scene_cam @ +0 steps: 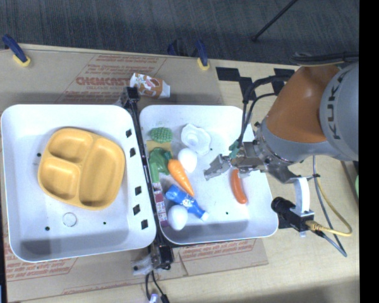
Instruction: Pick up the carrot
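Observation:
The orange carrot (181, 177) lies in the right bin (256, 223), left of centre, tip pointing down-right, between a green vegetable and a white egg. My gripper (216, 166) hovers over the bin's middle, a short way right of the carrot and apart from it. It stands open with nothing between its fingers. The grey arm with its orange band (297, 109) reaches in from the right.
Around the carrot in the right bin lie a green corn piece (160, 134), a green vegetable (157, 163), a white egg (188, 160), a white cup (196, 136), a blue packet (184, 202), another egg (177, 216) and a red sausage (239, 187). A yellow tray (81, 166) sits in the left bin.

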